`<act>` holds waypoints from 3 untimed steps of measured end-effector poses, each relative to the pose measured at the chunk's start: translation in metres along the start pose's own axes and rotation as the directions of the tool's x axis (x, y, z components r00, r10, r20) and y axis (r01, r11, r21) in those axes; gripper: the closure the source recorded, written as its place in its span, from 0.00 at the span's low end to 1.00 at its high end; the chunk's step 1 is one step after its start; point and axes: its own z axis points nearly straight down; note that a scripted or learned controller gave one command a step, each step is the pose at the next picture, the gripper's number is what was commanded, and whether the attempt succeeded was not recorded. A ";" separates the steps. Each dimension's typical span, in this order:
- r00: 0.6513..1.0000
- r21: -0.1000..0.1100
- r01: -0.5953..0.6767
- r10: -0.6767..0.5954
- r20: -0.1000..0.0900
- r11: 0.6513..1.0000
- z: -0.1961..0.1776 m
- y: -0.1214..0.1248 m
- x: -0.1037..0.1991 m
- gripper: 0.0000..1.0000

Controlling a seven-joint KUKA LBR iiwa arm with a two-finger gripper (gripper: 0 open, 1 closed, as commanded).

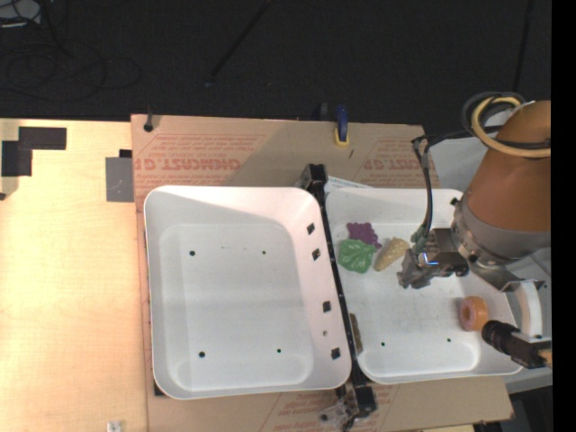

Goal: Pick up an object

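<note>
Camera view: end effector is lowered into right white bin, just beside pale yellow lump; finger state can't be told. Green leafy piece & purple cluster are bunched nearby, prob. target group. Orange round obj is left apart.

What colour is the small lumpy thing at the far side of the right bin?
Purple, seen in the camera view.

Arm reaching low, gripper down
</note>
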 end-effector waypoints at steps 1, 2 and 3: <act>1.000 -0.008 0.001 -0.001 -0.002 1.000 -0.158 0.002 0.048 1.00; 1.000 0.021 -0.004 0.004 0.001 1.000 -0.023 0.025 0.078 1.00; 1.000 -0.002 -0.003 0.003 0.000 1.000 -0.130 0.067 0.101 1.00</act>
